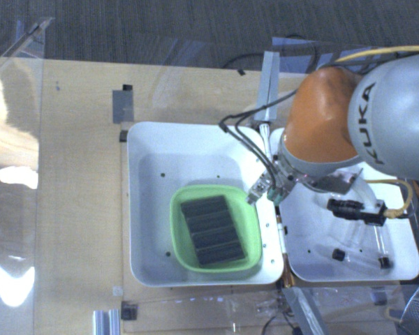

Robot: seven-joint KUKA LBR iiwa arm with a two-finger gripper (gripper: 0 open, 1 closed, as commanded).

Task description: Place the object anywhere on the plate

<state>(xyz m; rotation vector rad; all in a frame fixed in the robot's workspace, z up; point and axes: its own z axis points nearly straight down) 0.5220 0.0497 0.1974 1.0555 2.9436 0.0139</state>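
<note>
One dark ridged block [211, 229] lies on the green plate [177, 222] just beside the fingers [260, 190], whose spread I cannot tell, so placing looks done; next, withdraw.

One fixed camera looks down slantwise on both bins [146, 187].

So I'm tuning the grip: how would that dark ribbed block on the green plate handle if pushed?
The dark ribbed block lies flat, so it probably slides rather than rolls. Its straight edges suggest stiffness. The green plate has a raised rim, likely stopping it.
</note>
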